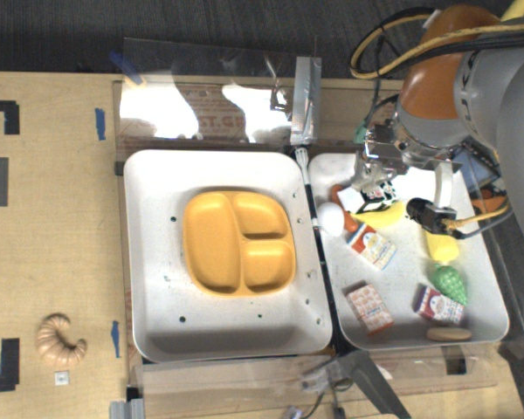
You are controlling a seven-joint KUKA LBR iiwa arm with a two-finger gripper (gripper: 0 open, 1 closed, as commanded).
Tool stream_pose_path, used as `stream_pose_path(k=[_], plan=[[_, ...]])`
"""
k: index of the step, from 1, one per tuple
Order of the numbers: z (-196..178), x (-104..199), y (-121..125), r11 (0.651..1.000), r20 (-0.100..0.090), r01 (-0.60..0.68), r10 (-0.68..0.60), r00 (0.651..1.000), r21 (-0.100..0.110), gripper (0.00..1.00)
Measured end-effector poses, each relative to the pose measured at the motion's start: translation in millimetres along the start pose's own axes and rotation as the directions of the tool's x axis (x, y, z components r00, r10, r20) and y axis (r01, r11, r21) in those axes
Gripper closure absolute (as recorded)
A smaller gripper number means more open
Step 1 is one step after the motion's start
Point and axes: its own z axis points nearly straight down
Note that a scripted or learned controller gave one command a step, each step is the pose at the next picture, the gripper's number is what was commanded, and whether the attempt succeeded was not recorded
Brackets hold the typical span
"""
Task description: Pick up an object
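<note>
so the gripper [375, 184] is down in the right bin [498, 317], near its back-left corner, with the grey arm and orange band stacked right above it. honestly can't tell whether it's clenched or released, or whether it has anything; the wrist and cables hide that part.

nearest to the gripper is a yellow banana-shaped toy [386, 219], lying just below it and possibly touching, hard to say. that looks like the obvious pick. my guess is it's light hollow plastic, stiff, a bit slick and curved, so i'd pinch it across the narrow middle rather than the tapered ends, where it would probably squirt out.

just to the gripper's left there's a white round thing [331, 219] against the bin wall, rounded and likely to roll, plus something red tucked behind it. a little further down from the gripper sits a small red and white packet [372, 246], flat, probably needs an edge grab. off to the gripper's other side, a yellow lemon-ish toy [443, 247] with a green bumpy one [450, 282] below it. furthest from the gripper, at the near end of the bin, are two more little boxes [368, 306] and a brown stick-like piece.

the other bin, well away from the gripper, holds a yellow divided tray [240, 240].
</note>
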Motion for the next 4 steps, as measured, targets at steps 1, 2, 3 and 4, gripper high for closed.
stream_pose_path(k=[1, 2, 3, 4], plan=[[7, -4, -3, 1.0, 0.004, -0.006, 0.006, 1.0, 0.013, 0.0], [94, -70, -47, 0.998, 0.004, -0.068, 0.068, 0.998, 0.009, 0.0], [111, -61, -16, 0.985, 0.004, -0.173, 0.173, 0.985, 0.006, 0.0], [101, -61, -15, 0.985, 0.006, -0.171, 0.171, 0.985, 0.006, 1.0]])
